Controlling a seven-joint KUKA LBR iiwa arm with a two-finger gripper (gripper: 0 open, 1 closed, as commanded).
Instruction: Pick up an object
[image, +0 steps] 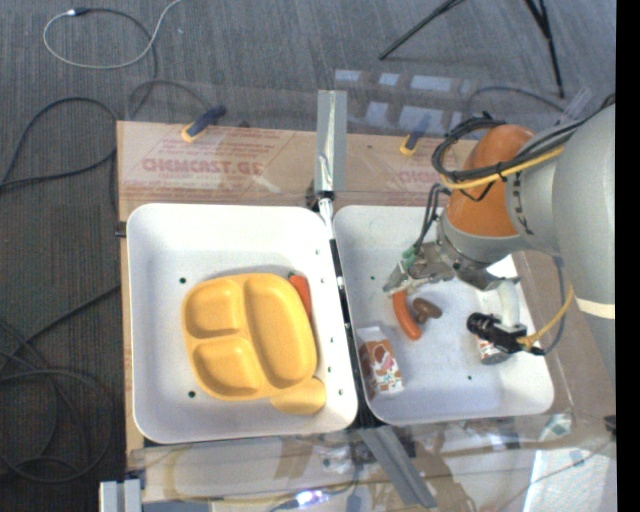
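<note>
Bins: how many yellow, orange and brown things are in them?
Yellow: 2, the tray and the lump at its corner
Orange: 2, the sliver behind the tray and the sausage
Brown: 2, the blob and the packet
Total: 6

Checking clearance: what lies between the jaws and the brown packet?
An orange sausage-shaped piece, with a small brown lump beside it, in the camera view.

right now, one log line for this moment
gripper: over right white bin, by orange sausage-shaped item | yellow divided plastic tray: left white bin
</note>
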